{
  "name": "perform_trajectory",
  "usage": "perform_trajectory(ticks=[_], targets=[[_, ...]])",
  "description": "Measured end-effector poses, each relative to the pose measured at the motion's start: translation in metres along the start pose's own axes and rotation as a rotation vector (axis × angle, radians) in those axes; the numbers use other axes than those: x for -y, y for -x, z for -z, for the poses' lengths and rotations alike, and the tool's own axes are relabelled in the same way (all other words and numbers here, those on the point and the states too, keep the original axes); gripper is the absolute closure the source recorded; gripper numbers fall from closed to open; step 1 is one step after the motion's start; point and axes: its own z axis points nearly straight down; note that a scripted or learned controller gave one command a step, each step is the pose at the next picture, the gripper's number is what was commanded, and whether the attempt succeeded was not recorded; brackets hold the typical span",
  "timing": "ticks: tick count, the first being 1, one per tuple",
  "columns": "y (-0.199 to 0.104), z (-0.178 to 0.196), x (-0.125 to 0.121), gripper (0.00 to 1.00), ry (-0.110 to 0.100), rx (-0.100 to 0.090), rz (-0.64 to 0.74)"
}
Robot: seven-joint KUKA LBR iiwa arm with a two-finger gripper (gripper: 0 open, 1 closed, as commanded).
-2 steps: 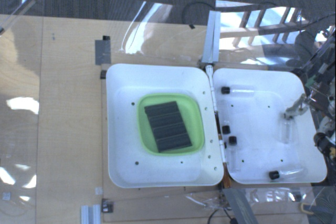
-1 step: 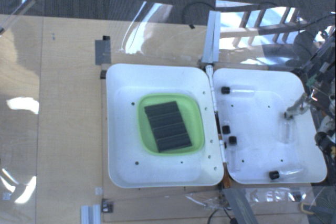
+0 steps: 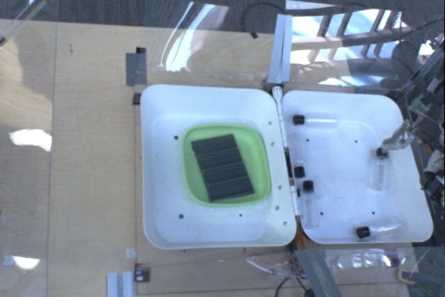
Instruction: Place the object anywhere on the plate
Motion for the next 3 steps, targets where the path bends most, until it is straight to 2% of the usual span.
perform_trajectory(ticks=[2, 3], targets=[[-0.004, -0.001, 0.003, 0.0, -0.001, 0.001, 0.002], [0.003, 0.017, -0.001, 0.0, 0.0, 0.002, -0.036]])
